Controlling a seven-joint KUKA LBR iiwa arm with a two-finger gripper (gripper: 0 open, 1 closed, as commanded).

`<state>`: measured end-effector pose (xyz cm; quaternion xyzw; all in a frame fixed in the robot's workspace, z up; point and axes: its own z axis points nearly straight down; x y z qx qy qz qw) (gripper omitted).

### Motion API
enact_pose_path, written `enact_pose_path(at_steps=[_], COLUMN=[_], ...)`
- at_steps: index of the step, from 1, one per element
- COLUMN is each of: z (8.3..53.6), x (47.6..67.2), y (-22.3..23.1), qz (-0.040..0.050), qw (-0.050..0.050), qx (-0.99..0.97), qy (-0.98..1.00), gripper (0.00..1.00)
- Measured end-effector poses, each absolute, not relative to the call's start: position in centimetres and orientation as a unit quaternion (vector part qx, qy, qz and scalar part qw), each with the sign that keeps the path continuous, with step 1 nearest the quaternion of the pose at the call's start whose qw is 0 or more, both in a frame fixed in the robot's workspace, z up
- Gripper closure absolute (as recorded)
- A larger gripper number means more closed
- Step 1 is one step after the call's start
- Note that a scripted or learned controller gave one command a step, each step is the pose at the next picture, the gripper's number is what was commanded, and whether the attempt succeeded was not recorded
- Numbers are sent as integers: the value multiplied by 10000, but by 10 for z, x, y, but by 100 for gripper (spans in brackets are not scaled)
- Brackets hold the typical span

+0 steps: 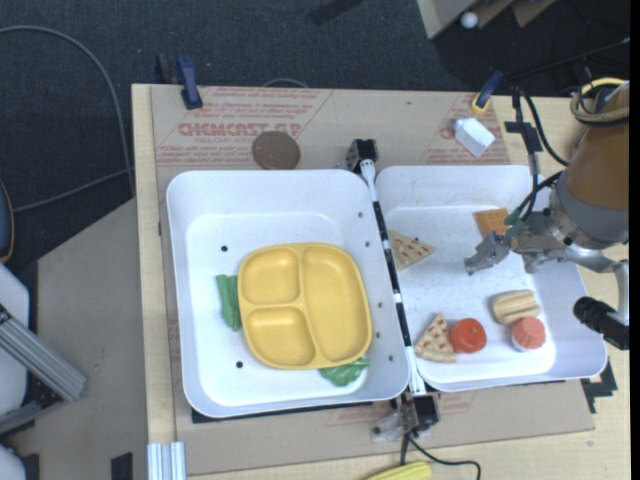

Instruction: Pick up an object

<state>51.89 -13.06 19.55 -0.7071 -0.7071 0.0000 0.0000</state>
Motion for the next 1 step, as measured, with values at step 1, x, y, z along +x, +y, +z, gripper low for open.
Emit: enact_pose_path(at_steps=[1], z=[156], x=[549], y=[-189], qz=[2], qw=[-11], qx=[-7074], qy=[-7069], gripper=[0])
